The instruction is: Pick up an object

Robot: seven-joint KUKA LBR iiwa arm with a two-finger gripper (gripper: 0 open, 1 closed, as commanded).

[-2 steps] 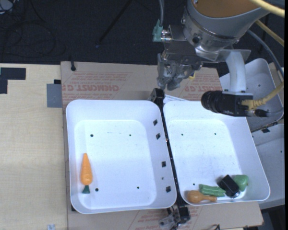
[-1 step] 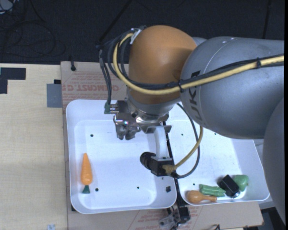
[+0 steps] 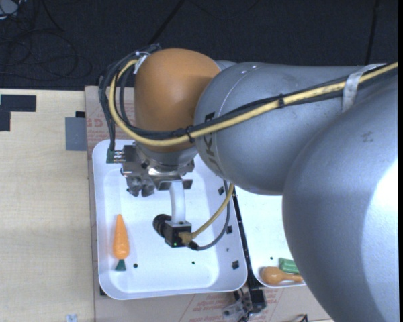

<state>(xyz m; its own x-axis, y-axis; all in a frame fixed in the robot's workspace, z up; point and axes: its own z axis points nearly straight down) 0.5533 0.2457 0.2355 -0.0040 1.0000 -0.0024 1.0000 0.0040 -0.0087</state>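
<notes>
An orange toy carrot point(image 3: 121, 237) with a small green top lies near the front left corner of the left white bin point(image 3: 162, 274). My gripper point(image 3: 142, 188) hangs over the back part of that bin, up and to the right of the carrot and apart from it. The bulky wrist with its orange band hides most of the gripper. Nothing shows between the gripper and the bin floor.
In the right bin point(image 3: 266, 228), at its front, lie a yellow-orange pear-shaped thing point(image 3: 278, 276) and a green piece point(image 3: 289, 265); the arm covers much of this bin. Pale bench top stretches to the left of the bins.
</notes>
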